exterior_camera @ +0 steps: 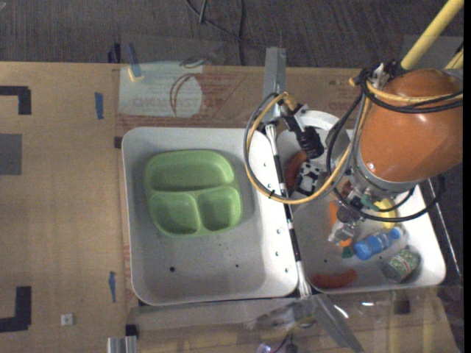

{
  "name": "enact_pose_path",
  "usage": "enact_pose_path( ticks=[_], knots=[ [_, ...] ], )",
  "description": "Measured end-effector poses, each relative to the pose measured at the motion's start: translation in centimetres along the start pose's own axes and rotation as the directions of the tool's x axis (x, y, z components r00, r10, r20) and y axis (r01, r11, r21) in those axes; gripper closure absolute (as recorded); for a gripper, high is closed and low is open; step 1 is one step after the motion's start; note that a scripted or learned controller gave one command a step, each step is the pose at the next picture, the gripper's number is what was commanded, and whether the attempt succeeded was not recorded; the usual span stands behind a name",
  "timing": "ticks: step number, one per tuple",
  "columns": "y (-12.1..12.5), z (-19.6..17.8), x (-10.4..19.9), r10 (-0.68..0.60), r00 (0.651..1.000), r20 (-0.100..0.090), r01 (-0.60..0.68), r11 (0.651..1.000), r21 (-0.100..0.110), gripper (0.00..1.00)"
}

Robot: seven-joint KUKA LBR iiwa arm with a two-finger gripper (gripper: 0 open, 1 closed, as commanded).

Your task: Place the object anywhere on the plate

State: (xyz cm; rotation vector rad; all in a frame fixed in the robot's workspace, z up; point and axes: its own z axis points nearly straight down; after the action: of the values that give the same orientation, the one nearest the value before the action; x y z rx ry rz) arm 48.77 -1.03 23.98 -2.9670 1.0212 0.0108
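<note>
Orange-banded arm [408, 127] above cluttered bin [434, 259] (green plate [193, 192] apart).

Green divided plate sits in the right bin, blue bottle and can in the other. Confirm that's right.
Not quite. The camera view shows the green divided plate in the left bin, not the right. The blue bottle and the can are in the other bin, the right bin.

We see two shallow white bins, the left bin [140, 219] and the right bin [430, 259], side by side on a brown bench [59, 212] marked with blue tape strips [98, 105] and black patches [16, 100]. Beyond the bench, dark cables [213, 6] lie on grey carpet [88, 13]
</note>
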Motion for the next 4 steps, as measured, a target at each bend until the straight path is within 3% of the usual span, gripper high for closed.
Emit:
enact_pose_path(
  ticks=[1, 2, 3, 4],
  knots=[
    [-3.9, 1.2, 1.3, 0.160, 0.987, -0.001, -0.160, 0.987, 0.002, 1.00],
    [-3.6, 5.8, -2.5, 0.035, 0.999, 0.000, -0.035, 0.999, -0.003, 1.00],
    [-3.1, 5.8, -1.0, 0.252, 0.968, -0.001, -0.252, 0.968, -0.002, 1.00],
    [-1.2, 5.9, -1.4, -0.421, 0.907, 0.002, 0.421, 0.907, -0.001, 1.00]
  ],
)
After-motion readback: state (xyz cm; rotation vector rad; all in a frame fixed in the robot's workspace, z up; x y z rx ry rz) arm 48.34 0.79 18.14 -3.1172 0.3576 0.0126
